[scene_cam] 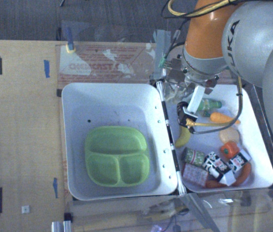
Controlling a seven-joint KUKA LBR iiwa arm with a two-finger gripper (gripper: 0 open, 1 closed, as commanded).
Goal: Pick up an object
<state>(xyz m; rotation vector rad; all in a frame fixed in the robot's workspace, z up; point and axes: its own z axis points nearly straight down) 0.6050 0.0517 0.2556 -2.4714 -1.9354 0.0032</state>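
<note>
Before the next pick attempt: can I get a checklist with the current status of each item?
1. Things to pick in the right bin: ok. There is a banana, a carrot, a green bottle and a pile at the near end.
2. Arm over that bin: ok. It is above the far left corner.
3. Something already held: cannot tell. The wrist hides it.
4. A loose target: ok. The carrot lies apart from the pile.
5. Pile pickable one piece at a time: not ok. Its pieces touch each other.
6. Left bin out of the way: ok. A green plate lies there.
</note>
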